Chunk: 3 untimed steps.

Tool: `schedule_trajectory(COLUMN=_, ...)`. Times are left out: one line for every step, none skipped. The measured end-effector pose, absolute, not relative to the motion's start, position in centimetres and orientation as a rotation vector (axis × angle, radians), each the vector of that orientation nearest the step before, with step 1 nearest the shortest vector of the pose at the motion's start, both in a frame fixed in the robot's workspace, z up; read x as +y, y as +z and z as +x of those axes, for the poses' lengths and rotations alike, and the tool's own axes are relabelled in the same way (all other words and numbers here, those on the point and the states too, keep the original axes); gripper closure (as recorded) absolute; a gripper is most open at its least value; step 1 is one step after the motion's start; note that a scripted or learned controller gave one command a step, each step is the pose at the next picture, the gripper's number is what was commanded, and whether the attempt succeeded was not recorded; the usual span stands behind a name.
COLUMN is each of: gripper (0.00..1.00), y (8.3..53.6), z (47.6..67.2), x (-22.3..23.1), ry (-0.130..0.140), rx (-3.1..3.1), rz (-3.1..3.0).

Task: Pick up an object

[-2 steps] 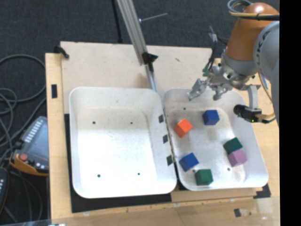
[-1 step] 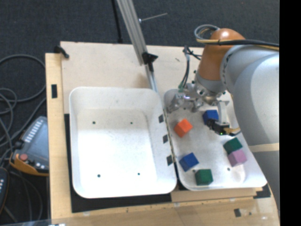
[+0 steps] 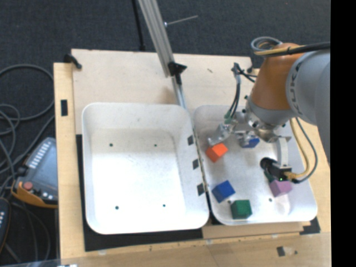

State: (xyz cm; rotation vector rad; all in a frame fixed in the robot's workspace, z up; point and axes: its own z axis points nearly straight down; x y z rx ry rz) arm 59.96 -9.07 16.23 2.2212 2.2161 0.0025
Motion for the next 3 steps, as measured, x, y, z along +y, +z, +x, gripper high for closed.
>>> schedule_trajectory(gripper=0.00, y=9.6, z=59.1, x=-9.1, ry=-0.002, rx=2.215, rz=2.221)
schedule_trajectory(gripper=1.00, y=10.8, z=59.2, x=-9.1, ry=0.004, rx=2.209, rz=2.227)
schedule_trajectory(gripper=0.00, y=10.7, z=59.1, x=-9.1, ry=0.004, rx=2.206, rz=2.230)
